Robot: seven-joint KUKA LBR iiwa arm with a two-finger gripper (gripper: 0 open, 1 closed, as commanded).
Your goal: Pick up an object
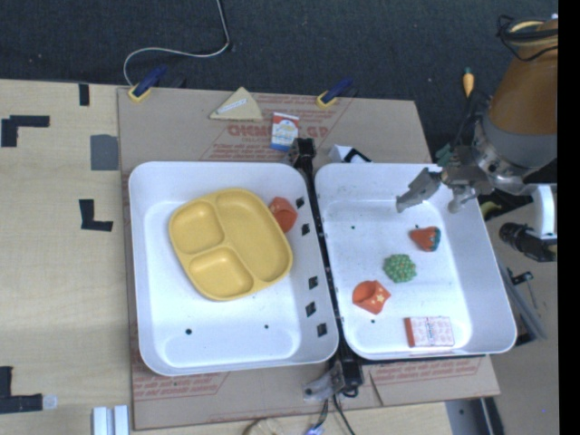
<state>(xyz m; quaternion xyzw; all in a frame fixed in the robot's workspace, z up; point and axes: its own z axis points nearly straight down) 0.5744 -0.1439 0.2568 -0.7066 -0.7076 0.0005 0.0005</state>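
Right white bin [362, 333] under the gripper [437, 190], fingers spread and holding nothing; red strawberry toy [424, 238] just below it, long axis roughly vertical, tip direction unclear.

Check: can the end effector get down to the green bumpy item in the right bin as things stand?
Probably yes. The end effector hangs open over the right bin, and the green bumpy item lies uncovered on the floor, apart from the red-and-blue piece and the orange piece. Nothing lies between them.

The right bin's [362, 202] upper-left floor lies bare. Toward its lower right, a strawberry [425, 237], green broccoli-like piece [399, 267], orange toy [371, 296] and small red-and-white packet [429, 331] crowd the way.
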